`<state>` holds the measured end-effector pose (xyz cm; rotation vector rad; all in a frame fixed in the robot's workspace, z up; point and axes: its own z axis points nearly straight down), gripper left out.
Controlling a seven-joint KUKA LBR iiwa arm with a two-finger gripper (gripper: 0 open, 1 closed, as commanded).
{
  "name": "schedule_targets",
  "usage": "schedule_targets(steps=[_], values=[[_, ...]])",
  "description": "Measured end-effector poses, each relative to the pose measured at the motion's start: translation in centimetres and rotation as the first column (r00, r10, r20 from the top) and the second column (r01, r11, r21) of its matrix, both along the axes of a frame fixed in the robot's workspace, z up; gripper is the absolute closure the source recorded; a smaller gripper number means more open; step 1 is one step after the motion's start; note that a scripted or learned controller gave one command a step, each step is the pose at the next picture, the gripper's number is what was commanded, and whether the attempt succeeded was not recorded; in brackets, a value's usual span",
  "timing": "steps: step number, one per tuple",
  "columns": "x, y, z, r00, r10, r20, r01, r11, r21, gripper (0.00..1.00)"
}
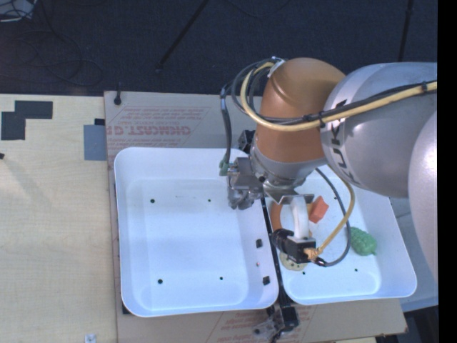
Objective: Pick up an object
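Objects number two: green lump, orange block, right bin.

Bright, hard light washes the two white bins nearly featureless, and glare gleams on the arm's orange band at upper centre. The top of the frame stays dark. The picture is slightly soft, with grain in the dark floor.
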<state>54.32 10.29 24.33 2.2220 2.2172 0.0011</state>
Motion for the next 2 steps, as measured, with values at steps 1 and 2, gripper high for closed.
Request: schedule_targets(steps=[1, 2], values=[[-0.5, -5.2, 6.4, 1.0, -0.003, 0.0, 0.003, 1.0, 0.0, 1.0], [-0.2, 0.0, 17.8, 1.0, 0.008, 0.008, -0.008, 1.0, 0.004, 1.0]])
